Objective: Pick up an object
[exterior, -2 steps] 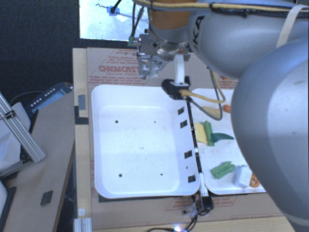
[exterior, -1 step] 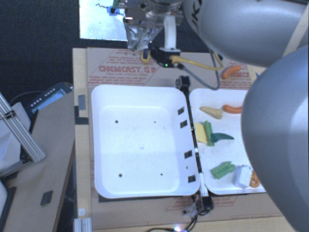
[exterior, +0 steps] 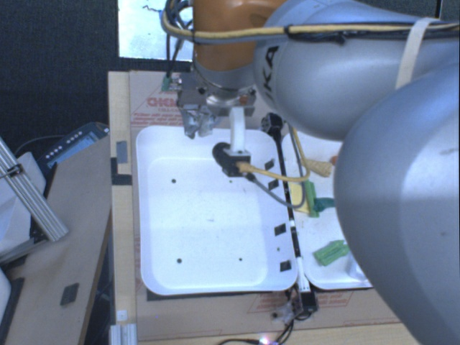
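My gripper (exterior: 199,126) hangs over the far rim of the left white bin (exterior: 162,264), near its back edge, below the orange wrist band. I see nothing held in it. In the right bin (exterior: 338,282) lie a green block (exterior: 330,251) near the front, a green and yellow piece (exterior: 314,198) by the divider, and a tan piece (exterior: 323,167) further back. The grey arm hides most of the right bin.
A black strip with dark tabs (exterior: 287,214) runs along the divide between the bins. A slanted metal rail (exterior: 32,200) and a dark device (exterior: 72,144) sit off the bench to the left. The bins rest on brown cardboard (exterior: 154,110).
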`<state>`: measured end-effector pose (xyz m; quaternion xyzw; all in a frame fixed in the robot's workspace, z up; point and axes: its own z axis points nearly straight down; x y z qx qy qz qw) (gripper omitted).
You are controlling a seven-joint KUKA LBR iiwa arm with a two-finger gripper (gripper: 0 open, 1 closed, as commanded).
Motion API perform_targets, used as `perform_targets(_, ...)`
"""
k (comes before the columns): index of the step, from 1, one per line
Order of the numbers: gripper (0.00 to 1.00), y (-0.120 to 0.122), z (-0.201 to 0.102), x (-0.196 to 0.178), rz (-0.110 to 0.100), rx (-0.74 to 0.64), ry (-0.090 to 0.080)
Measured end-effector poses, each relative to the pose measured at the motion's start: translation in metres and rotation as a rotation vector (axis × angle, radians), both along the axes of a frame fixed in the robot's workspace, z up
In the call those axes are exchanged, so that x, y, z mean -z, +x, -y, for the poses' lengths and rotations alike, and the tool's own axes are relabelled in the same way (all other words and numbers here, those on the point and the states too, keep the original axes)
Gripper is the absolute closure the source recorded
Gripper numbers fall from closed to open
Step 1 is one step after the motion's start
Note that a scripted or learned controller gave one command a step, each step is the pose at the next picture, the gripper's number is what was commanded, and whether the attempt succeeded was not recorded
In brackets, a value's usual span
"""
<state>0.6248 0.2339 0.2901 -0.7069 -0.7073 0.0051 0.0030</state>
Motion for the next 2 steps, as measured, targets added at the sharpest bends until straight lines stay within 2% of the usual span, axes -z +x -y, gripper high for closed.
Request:
perform_targets(1,1.0,0.021,0.008,-0.244,0.032,-0.005,0.009)
perform_targets(2,1.0,0.045,0.043,-0.21,0.012,0.002,0.002)
